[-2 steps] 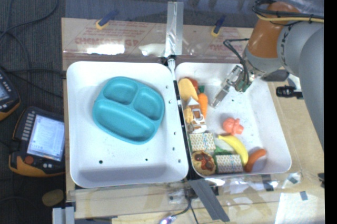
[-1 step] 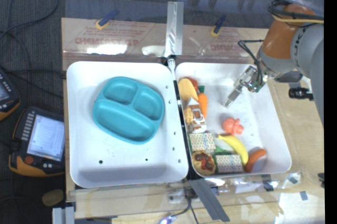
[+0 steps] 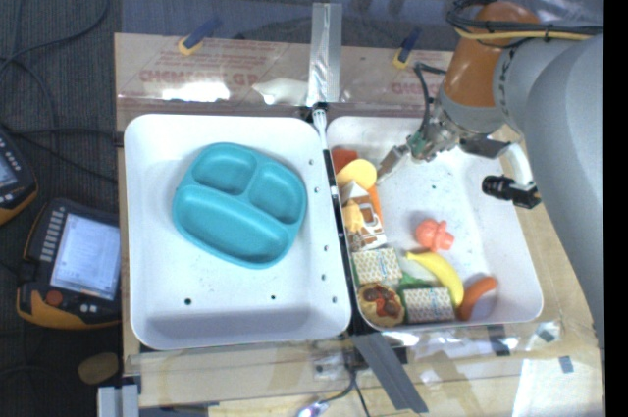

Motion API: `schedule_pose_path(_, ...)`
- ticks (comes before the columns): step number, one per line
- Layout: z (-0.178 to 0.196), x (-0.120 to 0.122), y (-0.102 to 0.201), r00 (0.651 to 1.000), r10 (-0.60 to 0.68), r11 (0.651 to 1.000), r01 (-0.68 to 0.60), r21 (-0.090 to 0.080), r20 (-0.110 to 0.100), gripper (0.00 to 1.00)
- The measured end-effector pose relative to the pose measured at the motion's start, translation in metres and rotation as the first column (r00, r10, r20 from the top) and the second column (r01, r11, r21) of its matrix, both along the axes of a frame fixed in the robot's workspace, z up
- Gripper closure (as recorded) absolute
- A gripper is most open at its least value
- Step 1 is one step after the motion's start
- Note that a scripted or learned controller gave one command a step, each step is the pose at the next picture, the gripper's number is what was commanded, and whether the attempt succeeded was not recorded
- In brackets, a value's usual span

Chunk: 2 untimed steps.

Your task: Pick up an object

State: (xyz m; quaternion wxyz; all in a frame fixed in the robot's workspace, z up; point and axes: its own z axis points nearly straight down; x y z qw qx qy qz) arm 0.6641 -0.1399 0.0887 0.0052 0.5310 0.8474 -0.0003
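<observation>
The right bin [image 3: 510, 238] holds several toy foods. A yellow round piece [image 3: 358, 173] lies over a red one [image 3: 343, 157] by the left wall, with an orange and white box [image 3: 364, 215] below them. Further down are a pink-orange toy [image 3: 434, 234], a yellow banana [image 3: 440, 274], a red sausage [image 3: 477, 293] and a checked cracker [image 3: 376, 264]. My gripper [image 3: 418, 147] hangs low over the bin's upper middle, right of the yellow piece and above the pink toy. Nothing shows in its grasp.
The left bin [image 3: 147, 287] carries a blue divided plate [image 3: 240, 202]. A metal divider strip [image 3: 324, 52] runs between the bins at the back. The arm's grey body [image 3: 569, 111] covers the right bin's far right side. A handheld pendant [image 3: 74, 258] lies left of the bench.
</observation>
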Motion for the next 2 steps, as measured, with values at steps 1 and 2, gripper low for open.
schedule_pose_path(1,0.001,0.009,-0.062,0.942,-0.334,0.942,0.334,0.018,-0.02,0.0)
schedule_pose_path(2,-0.001,0.006,-0.016,0.766,-0.643,0.766,0.643,0.003,-0.003,0.0)
